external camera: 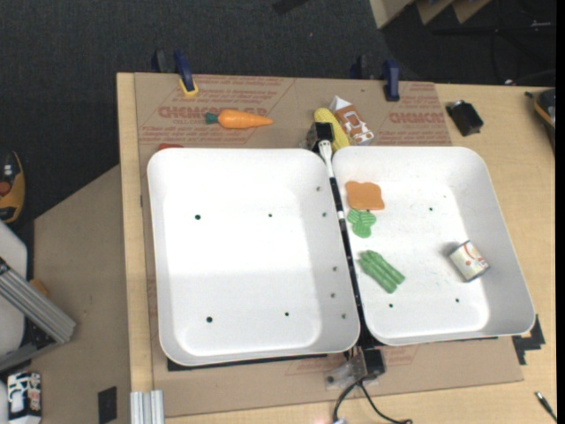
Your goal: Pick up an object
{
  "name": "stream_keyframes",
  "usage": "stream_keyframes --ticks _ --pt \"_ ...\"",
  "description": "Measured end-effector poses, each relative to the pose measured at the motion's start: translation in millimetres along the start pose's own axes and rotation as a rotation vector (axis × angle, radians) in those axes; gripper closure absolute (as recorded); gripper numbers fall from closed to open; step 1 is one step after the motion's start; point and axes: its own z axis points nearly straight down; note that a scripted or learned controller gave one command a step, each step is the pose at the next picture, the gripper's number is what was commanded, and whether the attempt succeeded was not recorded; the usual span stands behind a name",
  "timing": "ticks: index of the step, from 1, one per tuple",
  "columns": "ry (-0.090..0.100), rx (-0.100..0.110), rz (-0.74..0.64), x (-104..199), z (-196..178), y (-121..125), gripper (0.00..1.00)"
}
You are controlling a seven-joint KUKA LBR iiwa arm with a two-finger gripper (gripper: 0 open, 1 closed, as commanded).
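The right bin holds several small objects. An orange flat piece lies near its left wall, with a small light-green item just below it. A darker green elongated object rests lower down. A small white and grey can lies on its side toward the right.
The left bin sits beside the right one. On the cardboard behind the bins lie a toy carrot, a yellow banana and an orange-white box. Blue clamps hold the board's far edge.
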Motion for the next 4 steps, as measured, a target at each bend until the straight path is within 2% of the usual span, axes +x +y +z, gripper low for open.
stream_keyframes --ticks 1,2,3,4 --pt "0.0 0.009 0.004 -2.5 5.1 1.9 0.0" --pt "-0.002 0.003 0.004 -2.7 -6.1 2.7 1.0" --pt "-0.002 0.004 0.004 -2.7 -5.6 2.7 0.0" --pt "0.004 0.022 -0.002 68.2 91.2 -19.5 0.0"
